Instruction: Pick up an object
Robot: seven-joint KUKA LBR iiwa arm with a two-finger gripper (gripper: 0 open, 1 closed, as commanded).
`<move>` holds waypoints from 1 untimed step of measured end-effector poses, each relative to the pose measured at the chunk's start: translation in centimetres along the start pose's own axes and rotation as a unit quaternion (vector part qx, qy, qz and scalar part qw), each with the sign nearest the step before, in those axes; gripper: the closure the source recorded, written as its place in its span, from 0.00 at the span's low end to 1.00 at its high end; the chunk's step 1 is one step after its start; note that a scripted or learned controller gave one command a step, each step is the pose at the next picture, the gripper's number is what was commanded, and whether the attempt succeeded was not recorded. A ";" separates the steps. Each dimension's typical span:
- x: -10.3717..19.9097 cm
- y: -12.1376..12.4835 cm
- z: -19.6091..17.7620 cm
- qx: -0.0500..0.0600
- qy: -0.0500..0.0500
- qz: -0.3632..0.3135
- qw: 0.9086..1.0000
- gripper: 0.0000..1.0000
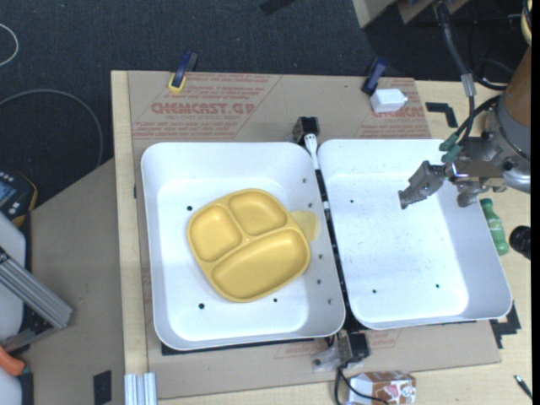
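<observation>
yellow three-compartment plate (248, 245), upright in left bin (160, 226).

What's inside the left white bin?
The left bin holds a yellow divided plate with three compartments, lying flat. A paler yellow bit pokes out at the plate's right edge. What it is, and anything else under the plate, is covered.

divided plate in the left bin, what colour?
Yellow. The divided plate lies in the left bin, seen clearly in the camera view.
</observation>
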State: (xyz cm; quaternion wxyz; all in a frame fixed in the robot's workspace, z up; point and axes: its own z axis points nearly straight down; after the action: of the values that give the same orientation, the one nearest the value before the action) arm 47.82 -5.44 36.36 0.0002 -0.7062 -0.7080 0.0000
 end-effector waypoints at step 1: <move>-0.1 0.2 -1.0 -0.002 -0.001 0.000 1.000 1.00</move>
State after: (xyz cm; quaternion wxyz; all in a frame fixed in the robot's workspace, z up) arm 48.04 -5.53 37.39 -0.0020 -0.7062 -0.7080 -0.0012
